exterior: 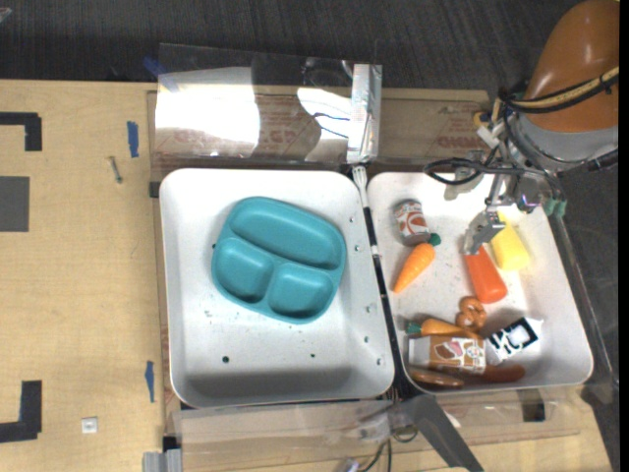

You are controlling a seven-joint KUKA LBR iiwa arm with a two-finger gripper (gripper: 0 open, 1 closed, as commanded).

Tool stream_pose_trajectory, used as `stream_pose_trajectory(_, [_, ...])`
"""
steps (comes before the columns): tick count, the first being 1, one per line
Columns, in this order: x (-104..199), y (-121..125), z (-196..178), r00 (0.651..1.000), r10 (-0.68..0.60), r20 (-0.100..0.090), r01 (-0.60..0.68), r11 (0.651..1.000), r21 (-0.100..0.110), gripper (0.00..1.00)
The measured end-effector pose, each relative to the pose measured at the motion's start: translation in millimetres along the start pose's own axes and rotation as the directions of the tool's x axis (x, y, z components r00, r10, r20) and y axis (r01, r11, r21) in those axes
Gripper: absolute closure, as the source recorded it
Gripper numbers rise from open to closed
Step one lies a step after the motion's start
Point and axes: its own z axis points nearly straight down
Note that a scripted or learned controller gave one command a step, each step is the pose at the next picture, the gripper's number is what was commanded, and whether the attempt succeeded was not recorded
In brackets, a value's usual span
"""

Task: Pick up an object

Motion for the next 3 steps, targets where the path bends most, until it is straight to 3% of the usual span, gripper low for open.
stream_pose_trajectory(1, [-7,6,94,1.0,-0.007,0.026,0.006,1.0,0.005,0.0])
stream_pose_trajectory(2, [-3,2,134,0.997,0.071,0.012,-0.071,0.997,0.003,0.0])
stream_pose_trajectory(3, [51,-2,134,0.993,-0.113,0.014,0.113,0.994,0.002,0.0])
